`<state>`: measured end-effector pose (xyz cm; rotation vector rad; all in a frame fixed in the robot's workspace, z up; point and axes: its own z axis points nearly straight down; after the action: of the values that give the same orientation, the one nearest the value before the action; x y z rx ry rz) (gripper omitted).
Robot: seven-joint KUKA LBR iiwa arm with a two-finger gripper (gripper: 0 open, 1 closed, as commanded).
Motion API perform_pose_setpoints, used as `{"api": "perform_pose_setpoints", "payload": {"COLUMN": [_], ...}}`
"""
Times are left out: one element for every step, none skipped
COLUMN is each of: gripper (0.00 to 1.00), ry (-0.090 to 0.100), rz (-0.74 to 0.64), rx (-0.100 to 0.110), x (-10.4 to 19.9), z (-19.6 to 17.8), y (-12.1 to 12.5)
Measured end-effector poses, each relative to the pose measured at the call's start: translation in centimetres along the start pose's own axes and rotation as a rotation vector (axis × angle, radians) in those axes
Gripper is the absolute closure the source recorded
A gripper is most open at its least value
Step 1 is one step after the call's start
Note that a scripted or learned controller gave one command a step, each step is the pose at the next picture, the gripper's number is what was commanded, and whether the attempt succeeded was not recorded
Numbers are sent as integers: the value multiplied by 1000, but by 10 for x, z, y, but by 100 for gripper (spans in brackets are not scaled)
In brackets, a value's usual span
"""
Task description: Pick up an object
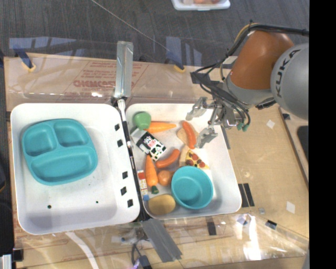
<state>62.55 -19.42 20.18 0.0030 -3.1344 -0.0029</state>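
Wooden bench top under clear plastic sheeting, tape marks scattered. Dark grey carpet floor behind. White tray at top edge.

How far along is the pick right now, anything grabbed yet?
Done: the gripper has reached the right bin's upper right corner, fingers spread. In hand: nothing sits between them; it hovers beside the sausage. Left: close on an item and lift it. The carrots, teal bowl and potato all lie in the bin.

2 white bins, 1 teal tray, 1 teal bowl, 2 carrots
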Motion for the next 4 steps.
{"api": "perform_pose_setpoints", "payload": {"gripper": [0, 100, 100, 100], "ry": [-5, 2, 6, 0], "rz": [235, 227, 412, 933], "rx": [1, 0, 17, 9], "x": [-32, -32, 2, 0], "z": [113, 107, 116, 13], "y": [22, 24, 80, 125]}}
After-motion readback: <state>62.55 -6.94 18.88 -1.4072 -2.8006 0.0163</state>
